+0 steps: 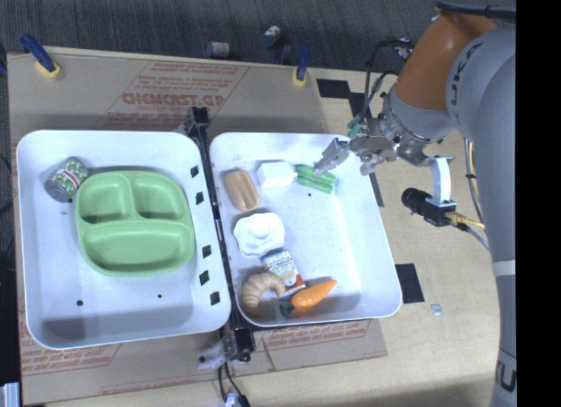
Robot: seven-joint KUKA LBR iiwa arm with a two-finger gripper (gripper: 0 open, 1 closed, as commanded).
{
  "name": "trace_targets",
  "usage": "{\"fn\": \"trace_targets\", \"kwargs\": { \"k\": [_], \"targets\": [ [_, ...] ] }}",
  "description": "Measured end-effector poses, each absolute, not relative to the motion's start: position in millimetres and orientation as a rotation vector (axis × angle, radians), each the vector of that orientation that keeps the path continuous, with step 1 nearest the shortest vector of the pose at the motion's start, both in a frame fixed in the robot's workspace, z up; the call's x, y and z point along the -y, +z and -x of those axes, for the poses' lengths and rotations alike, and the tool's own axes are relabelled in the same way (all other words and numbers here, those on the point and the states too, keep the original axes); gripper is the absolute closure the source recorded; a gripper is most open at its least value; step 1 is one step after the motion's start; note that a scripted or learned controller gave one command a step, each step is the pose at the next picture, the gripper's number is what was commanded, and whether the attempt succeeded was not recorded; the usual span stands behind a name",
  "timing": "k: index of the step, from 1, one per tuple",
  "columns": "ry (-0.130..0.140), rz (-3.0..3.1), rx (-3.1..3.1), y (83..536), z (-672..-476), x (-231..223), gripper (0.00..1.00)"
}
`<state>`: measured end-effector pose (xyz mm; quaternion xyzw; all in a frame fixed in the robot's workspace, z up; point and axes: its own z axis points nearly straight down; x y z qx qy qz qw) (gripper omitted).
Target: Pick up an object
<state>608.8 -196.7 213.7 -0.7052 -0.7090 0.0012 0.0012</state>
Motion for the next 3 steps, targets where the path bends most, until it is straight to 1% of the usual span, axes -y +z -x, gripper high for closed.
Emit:
{"fn": "trace_targets", "kwargs": {
  "k": [1, 2, 3],
  "targets": [
    [0.004, 2.211, 2.227, 92, -569.1, 130, 0.0],
    [0.002, 2.214, 2.228, 175, -477.4, 128, 0.0],
    [-0.004, 2.221, 2.235, 341, -512.2, 157, 0.0]
  ]
}}
